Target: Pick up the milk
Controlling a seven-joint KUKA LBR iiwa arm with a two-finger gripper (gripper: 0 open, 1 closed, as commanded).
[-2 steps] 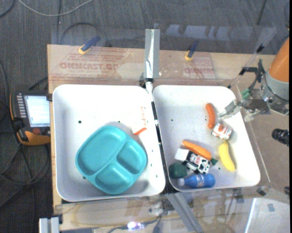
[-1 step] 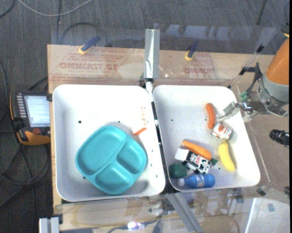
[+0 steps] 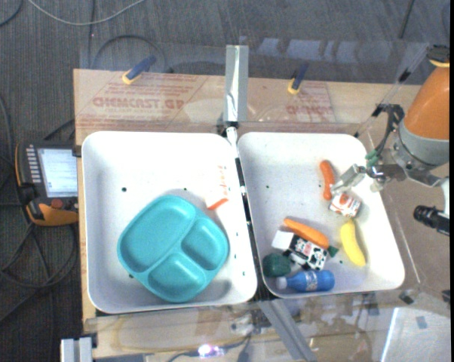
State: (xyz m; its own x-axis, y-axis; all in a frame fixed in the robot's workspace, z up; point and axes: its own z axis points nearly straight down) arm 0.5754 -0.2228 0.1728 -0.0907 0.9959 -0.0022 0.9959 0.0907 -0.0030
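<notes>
Both white bins (image 3: 167, 153) appear smooth, semi-gloss moulded plastic. The turquoise divided plate (image 3: 174, 247) is matt to satin plastic. The banana (image 3: 353, 243) and carrot (image 3: 306, 231) look like smooth, slightly shiny plastic. The surface (image 3: 159, 100) is bare, matt wood-coloured board with faded red print. The floor (image 3: 46, 51) is rough grey carpet.

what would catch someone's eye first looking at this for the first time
The big teal divided plate lying in the left bin stands out most. Next comes the huddle of small things along the near side of the right bin: a yellow banana, a carrot, a blue bottle and a black-and-white milk carton. The gripper reaches in from the right above a small red-and-white item.
</notes>
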